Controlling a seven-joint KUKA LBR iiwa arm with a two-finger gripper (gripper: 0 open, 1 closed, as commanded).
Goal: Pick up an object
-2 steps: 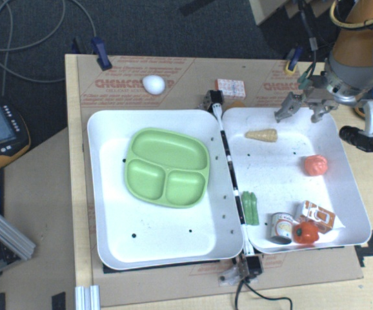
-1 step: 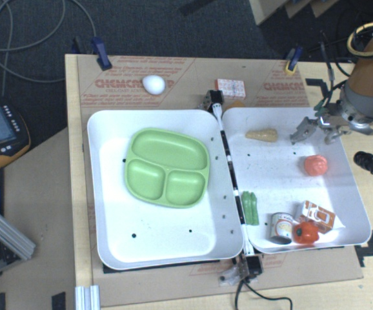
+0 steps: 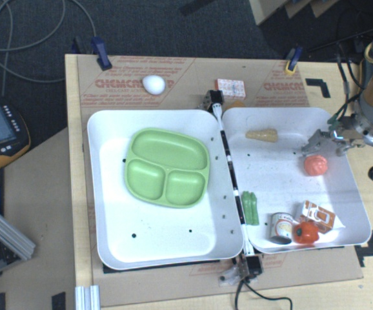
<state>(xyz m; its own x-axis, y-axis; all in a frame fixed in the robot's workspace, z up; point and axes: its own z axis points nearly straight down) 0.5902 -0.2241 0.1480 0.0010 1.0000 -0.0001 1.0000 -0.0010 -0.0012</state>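
The claw [image 3: 320, 142] hangs over the right bin's [image 3: 277, 179] far edge, fingers spread and gripping nothing. Just below it sits the pink ball [image 3: 315, 165], likely the target, on the bin floor. Nothing lifted yet, so descent, squeeze and raise remain.
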